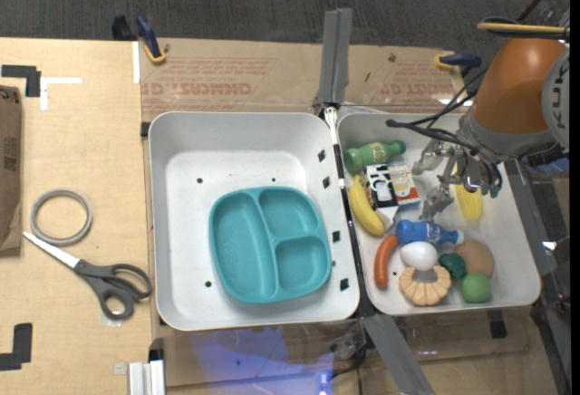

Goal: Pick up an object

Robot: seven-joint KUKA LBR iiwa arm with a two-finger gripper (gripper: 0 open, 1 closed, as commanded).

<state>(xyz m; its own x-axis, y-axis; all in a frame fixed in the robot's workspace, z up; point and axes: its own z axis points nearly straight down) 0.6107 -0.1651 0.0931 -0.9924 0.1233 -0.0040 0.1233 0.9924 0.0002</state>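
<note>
Camera view. Right bin (518, 230), right of frame: holds a green bottle (373, 153), a printed carton (391, 185), a banana (366, 207), a blue bottle (426, 232), a red sausage-shaped toy (385, 259), a white egg (418, 255), a tan scalloped pastry toy (425, 285), a brown rounded item (478, 259), a green ball (476, 288) and a yellow piece (469, 202).

Gripper (449, 178): hangs over the upper middle of the right bin, between the carton and the yellow piece, above the blue bottle. Nothing is seen between its fingers; whether they are spread or closed cannot be told amid cables and metalwork.

Step in hand, judged: choosing and descending on one item. The crowding suggests a target with free flanks, such as the blue bottle or yellow piece, approached straight down so neighbours are not nudged.

Left bin (172, 203), centre of frame: holds a teal divided plate (269, 244).

Surface: pale wooden bench at left bearing scissors (95, 275) and a tape roll (61, 216); cardboard sheet (236, 76) behind the bins; dark carpet along the top.
</note>
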